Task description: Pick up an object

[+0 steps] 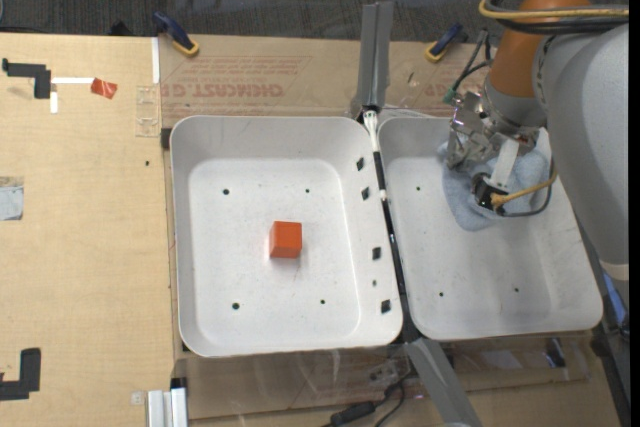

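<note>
Orange cube [286, 240] resting on the floor of the left bin [195, 215], a little below and left of that bin's middle, well apart from every wall, one face up and a darker side face toward the camera. Right of that bin, touching it along a shared rim with small black clips, the right bin [520, 300]. Down inside the right bin's upper part, near its far wall, the pincer [478, 170], well apart from the cube and across the rim from it. Cannot tell how far the pincer stands open, nor whether anything sits in it: wrist hardware, a white block and looping cables cover the tip. Under the pincer, a pale bluish patch [470, 210] on the right bin's floor, too faint to name. Above the pincer, the orange band [520, 55], and right of that the grey arm [590, 115], large and close to the camera, overhanging the right bin's right side. Beyond both bins, a cardboard sheet [260, 80] with mirrored print, held at its far edge by two clamps. Left of the left bin, the desk [80, 235] in light wood, with a small red tag [103, 88] near its far end and black brackets at its edges.
</note>
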Tool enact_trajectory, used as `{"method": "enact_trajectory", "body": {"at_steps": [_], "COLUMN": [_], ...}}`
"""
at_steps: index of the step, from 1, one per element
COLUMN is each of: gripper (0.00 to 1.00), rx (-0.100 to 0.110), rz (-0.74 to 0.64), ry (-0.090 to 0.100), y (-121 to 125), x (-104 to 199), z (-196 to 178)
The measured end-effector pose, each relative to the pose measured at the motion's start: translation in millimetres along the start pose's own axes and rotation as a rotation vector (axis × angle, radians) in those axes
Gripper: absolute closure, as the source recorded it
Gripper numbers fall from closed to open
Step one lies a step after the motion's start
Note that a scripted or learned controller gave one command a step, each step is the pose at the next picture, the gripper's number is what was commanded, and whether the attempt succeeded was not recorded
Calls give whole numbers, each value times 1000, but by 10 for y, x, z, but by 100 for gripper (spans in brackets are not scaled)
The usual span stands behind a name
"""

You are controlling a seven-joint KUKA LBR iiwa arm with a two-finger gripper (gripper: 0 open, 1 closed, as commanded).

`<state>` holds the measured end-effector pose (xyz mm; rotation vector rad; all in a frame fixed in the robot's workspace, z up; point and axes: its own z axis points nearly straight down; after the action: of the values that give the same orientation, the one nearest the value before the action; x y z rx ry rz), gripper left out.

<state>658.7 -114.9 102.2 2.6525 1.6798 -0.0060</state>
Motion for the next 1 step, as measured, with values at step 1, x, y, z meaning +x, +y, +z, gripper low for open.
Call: {"method": "enact_trajectory", "body": {"at_steps": [1], "gripper": [100], "rx": [0], "rz": [-138], "ry": [3], "y": [56], "x": [-115], "z": [95]}}
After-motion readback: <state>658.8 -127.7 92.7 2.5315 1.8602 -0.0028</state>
